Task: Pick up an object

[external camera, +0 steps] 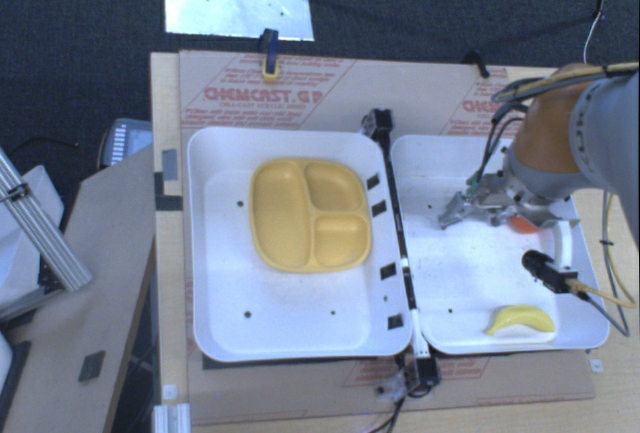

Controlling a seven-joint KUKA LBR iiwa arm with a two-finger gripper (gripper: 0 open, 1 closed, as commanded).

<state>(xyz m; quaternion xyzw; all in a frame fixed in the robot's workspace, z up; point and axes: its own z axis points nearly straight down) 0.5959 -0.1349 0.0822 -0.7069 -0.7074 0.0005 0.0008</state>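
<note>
The arm [560, 136] reaches in over the right bin [460, 271], and the gripper [452, 212] sits low in that bin's upper half, pointing toward the wall shared with the left bin [220, 281]. Nothing shows in its grasp, and from this angle I cannot tell whether it is spread or pressed together. The clearest thing to pick is the banana [520, 321], which lies on its side on the floor of the right bin near the front right corner, well apart from the gripper, with bare floor around it. It looks like a small toy: probably light, stiff enough to hold its shape, and smooth, so it may slip or roll if it is pinched near a tapering tip. The best hold is likely across the thick middle of the curve, with the jaws set across its narrow width and brought down close to the floor. A small orange piece [522, 221] lies just beside the wrist, partly hidden by it. It is too covered to judge its shape or how it would take a grip. The yellow plate [308, 216] with three sections lies flat in the middle of the left bin. It is wide, shallow and rigid, so it could probably be taken only by its rim, which makes it the harder choice.
</note>
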